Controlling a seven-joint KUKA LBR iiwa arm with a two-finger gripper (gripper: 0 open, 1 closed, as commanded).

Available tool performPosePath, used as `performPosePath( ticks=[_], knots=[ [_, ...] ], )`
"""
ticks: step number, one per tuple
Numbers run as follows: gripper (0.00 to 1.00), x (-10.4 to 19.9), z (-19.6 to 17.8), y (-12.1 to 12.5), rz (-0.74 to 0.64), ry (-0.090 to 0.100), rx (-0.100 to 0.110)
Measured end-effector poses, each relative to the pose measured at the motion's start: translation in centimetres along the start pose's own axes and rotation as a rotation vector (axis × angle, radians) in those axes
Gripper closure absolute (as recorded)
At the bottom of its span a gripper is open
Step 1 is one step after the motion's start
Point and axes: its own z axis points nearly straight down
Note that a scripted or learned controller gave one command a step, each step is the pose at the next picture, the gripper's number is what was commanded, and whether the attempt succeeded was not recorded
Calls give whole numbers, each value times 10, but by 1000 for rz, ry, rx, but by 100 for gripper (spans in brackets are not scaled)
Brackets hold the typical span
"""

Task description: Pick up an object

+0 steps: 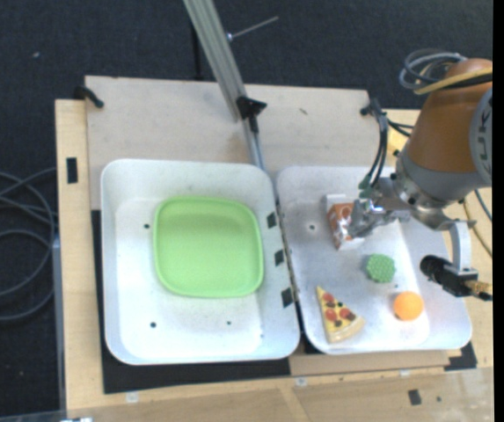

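Gripper (350,227): low in the right bin (309,323); whether its jaws are spread or closed cannot be told.
Objects: a red-and-white packet (339,218) at the gripper, green ball (380,268), orange ball (407,306), pizza slice (338,315).
Left bin (128,323): green plate (208,246).

A single fixed camera is mounted above the worktop (181,126) and looks down at a slant. Both bins, left (115,236) and right (436,323), lie fully in frame at moderate range. The arm (449,139) enters from the right.
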Motion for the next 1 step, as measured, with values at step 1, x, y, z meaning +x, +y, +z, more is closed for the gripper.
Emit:
performPosePath(
  ticks=[1],
  knots=[
    [100,-1,-17,1,0,1,4]
  ],
)
